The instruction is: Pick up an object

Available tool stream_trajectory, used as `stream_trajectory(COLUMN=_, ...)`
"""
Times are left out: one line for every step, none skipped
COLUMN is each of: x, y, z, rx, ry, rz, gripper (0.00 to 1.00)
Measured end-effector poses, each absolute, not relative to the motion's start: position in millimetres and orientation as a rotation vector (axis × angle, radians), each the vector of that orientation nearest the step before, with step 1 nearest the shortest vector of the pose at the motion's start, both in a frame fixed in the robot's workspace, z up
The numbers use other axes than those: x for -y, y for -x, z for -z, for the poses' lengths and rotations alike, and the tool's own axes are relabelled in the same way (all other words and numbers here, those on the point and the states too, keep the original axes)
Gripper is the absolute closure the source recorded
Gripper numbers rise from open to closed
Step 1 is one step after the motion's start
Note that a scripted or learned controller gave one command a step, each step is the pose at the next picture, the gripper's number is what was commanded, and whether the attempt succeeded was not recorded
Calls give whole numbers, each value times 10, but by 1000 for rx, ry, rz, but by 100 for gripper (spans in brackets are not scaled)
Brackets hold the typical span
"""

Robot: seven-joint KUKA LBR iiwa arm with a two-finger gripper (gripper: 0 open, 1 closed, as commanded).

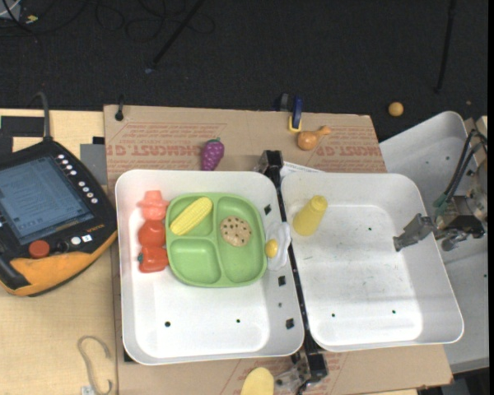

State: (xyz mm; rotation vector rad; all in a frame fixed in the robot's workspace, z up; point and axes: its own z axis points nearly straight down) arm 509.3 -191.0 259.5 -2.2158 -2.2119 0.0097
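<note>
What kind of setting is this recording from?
Probably a robotics lab bench for grasping trials: two white bins on cardboard, toy food like a corn cob on a green tray, and a teach pendant alongside.

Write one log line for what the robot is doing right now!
hand: over right bin's right edge | holding: nothing seen | nearest object: yellow bottle in right bin | green tray: left bin

Two bins sit side by side on the bench. In the left bin [148,323], a divided tray [199,268] lies toward the back edge, holding a corn cob [189,214] and a cookie [236,231] in separate compartments; a hydrant-shaped toy [152,231] lies just beside the tray, against the bin's left edge. In the right bin [428,319], a bottle [309,216] lies near the back-left corner.
</note>
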Motion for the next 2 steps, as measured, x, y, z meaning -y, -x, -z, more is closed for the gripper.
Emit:
stream_trajectory(x=1913, y=-5112, z=-2649, rx=2220, ry=2220, rz=-1, gripper=0)
stream_trajectory(x=1818, y=-5118, z=-2181, rx=2218, ry=2215, rz=-4, gripper=0)
